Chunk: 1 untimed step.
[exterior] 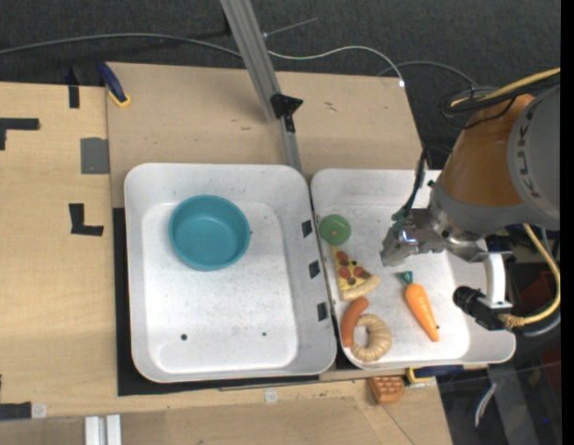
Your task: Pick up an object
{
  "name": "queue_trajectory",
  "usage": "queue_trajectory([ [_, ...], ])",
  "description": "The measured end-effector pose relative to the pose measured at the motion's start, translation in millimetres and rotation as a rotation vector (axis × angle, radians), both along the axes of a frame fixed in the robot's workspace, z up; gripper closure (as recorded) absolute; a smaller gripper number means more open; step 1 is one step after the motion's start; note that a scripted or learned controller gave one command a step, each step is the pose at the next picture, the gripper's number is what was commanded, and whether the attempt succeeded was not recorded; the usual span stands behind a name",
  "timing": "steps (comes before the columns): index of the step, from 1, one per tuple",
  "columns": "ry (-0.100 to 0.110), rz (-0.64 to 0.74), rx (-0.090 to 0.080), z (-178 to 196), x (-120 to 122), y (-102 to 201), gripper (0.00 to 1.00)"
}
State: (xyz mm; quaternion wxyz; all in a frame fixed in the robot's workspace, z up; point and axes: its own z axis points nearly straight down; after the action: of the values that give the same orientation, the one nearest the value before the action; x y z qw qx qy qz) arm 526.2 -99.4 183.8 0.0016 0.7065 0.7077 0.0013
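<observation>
The carrot is lying in the right bin, its long axis running diagonally, green stub pointing up-left toward the gripper and orange tip pointing down-right. It is looking smooth, tapered and plastic. The gripper is hovering just above and left of the carrot's green end, apart from it; whether it is spread or closed cannot be told. A flat pizza slice is lying left of the carrot, a round green piece above that, and a ring-shaped pastry with a sausage is sitting at the bin's near corner. A glossy teal bowl is sitting in the left bin on the pale wooden worktop.
</observation>
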Motion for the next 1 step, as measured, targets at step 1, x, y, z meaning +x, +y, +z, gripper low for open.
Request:
queue_trajectory([
  [1,0.000,0.000,0.000,52.7,1.3,0.2,1.00],
])
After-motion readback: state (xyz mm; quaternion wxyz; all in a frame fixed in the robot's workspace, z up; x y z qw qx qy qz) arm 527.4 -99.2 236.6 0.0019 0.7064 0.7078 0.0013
